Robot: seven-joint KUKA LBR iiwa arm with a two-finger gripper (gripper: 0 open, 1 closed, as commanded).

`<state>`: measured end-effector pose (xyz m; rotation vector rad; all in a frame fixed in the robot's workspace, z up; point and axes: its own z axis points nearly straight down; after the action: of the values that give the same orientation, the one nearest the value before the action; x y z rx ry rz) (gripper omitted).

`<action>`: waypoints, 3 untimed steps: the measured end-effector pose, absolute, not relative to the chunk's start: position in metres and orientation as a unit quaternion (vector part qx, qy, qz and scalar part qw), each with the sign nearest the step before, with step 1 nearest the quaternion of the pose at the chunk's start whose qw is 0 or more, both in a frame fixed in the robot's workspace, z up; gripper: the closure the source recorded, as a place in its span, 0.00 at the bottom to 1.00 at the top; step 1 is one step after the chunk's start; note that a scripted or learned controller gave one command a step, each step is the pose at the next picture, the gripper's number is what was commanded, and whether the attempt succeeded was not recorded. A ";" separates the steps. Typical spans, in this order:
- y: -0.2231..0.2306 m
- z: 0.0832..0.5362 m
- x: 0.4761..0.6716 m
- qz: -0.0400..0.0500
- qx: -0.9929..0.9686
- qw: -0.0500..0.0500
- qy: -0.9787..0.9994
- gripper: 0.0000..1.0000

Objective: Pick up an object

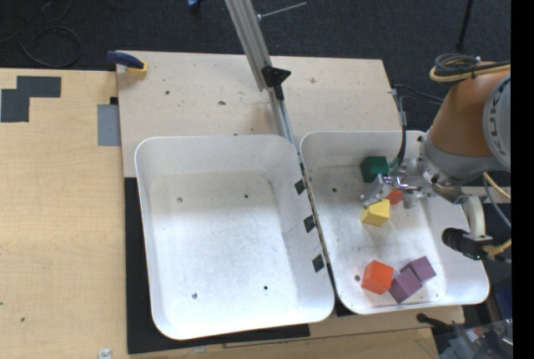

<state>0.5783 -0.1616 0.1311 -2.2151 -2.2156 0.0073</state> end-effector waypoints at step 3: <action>-0.165 0.145 0.584 0.000 -0.707 0.000 -0.707 1.00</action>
<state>0.5840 -0.1652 0.1447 -2.2230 -2.2206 -0.0006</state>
